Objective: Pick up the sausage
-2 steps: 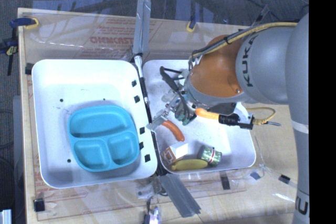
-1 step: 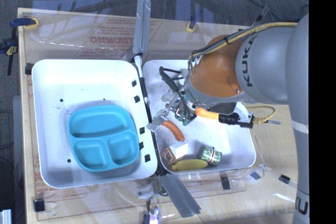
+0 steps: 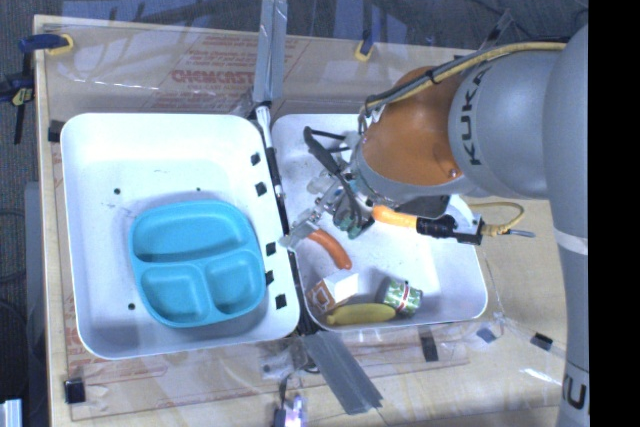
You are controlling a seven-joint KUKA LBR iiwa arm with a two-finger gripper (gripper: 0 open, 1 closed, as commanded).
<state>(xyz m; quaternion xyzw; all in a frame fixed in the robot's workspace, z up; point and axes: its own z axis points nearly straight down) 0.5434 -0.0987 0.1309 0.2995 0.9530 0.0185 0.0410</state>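
Note:
The sausage (image 3: 331,249), a short orange-red link, lies on the floor of the right bin (image 3: 462,267) near its left wall. My gripper (image 3: 328,221) hangs just above and behind it. The gripper is open: one silvery finger (image 3: 303,230) reaches toward the bin's left wall and the other, dark finger (image 3: 351,218) stands to the right. The sausage lies just in front of the gap, with nothing held between the fingers. The wrist and its orange band (image 3: 410,140) cover the back of the bin.
An orange carrot (image 3: 397,215) lies right of the gripper. Along the right bin's front wall are a small box (image 3: 334,291), a yellow banana (image 3: 362,313) and a green can (image 3: 401,295). The left bin (image 3: 90,175) holds a blue divided tray (image 3: 195,260).

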